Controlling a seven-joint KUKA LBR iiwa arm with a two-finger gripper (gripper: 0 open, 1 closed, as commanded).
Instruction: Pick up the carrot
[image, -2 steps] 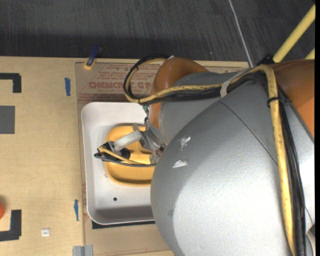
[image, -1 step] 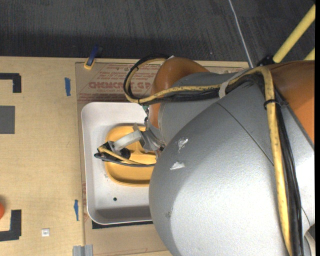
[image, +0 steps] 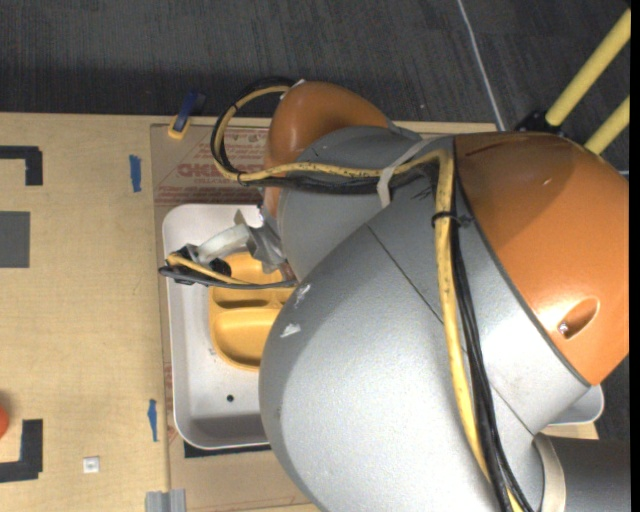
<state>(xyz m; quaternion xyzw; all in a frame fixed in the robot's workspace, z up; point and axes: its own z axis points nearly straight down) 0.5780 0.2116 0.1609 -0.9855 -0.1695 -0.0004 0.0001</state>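
This looks like a robotics lab. A bulky grey-and-orange industrial robot arm (image: 400, 350) leans over a pale wooden tabletop (image: 80, 330) marked with blue tape strips (image: 135, 172) and black corner marks (image: 25, 165). The tabletop carries a shallow white plastic bin (image: 185, 400).

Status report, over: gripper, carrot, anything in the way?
Gripper low in white bin. Carrot unconfirmed; arm covers most of the bin. Yellow object lies near gripper.
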